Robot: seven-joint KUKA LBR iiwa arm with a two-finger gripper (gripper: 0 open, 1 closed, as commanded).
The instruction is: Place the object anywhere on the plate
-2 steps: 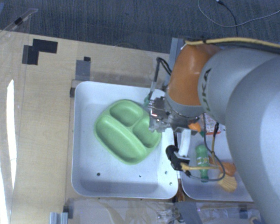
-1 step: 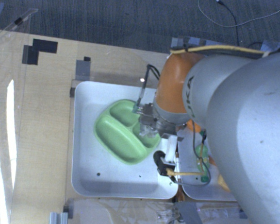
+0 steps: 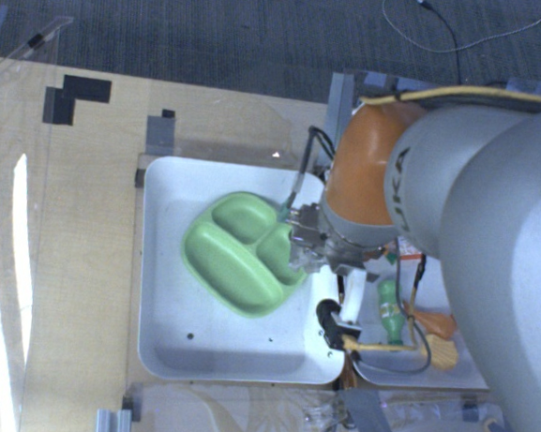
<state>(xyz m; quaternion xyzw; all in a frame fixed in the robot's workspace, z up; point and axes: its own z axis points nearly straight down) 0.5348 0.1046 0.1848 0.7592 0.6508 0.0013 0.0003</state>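
Two shallow white bins, side by side on a pale wooden bench.

Left bin: one green plate with three compartments, one large and two small. It is set at a slant to the bin's walls, nearer the right wall.

Right bin: largely covered by the arm. Three loose things lie close together in the part that shows: a green bottle, an orange piece just beside it, and a tan piece toward the near side. Which of these is the object to be placed cannot be told. All three lie in the right bin, apart from the plate.

Claw: hangs over the plate's right edge, below the arm's orange band. Whether it is spread or pressed together cannot be told.
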